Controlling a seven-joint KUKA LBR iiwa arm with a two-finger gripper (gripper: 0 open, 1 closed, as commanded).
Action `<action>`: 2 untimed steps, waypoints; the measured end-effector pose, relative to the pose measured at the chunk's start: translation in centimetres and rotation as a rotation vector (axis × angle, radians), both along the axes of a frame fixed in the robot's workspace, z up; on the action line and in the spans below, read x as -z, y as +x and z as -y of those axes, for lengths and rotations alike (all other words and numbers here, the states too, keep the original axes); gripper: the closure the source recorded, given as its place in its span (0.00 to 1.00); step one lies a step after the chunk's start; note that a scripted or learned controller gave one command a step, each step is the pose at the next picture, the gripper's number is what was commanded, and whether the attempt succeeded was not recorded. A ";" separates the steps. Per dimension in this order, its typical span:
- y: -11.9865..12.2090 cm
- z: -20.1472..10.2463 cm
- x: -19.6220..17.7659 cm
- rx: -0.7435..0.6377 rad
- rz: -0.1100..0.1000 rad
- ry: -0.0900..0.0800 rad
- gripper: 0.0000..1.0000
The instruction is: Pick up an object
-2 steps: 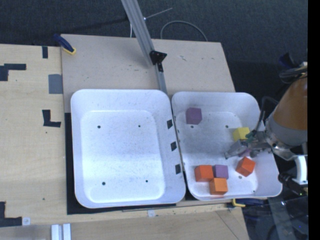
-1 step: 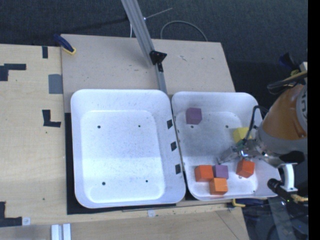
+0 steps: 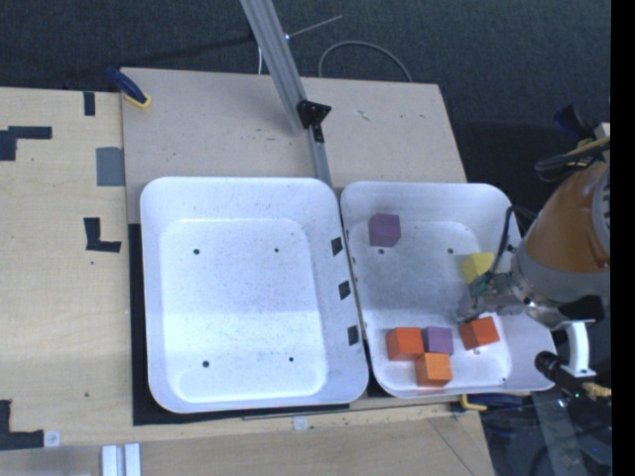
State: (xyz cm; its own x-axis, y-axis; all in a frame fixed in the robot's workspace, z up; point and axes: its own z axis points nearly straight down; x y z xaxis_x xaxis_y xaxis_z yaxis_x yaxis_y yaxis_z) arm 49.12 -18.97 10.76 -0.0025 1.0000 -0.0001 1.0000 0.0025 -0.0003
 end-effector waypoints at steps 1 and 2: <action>-0.2 -0.8 -4.6 0.000 0.003 0.000 1.00; -0.5 -0.4 -9.0 0.001 0.003 -0.001 1.00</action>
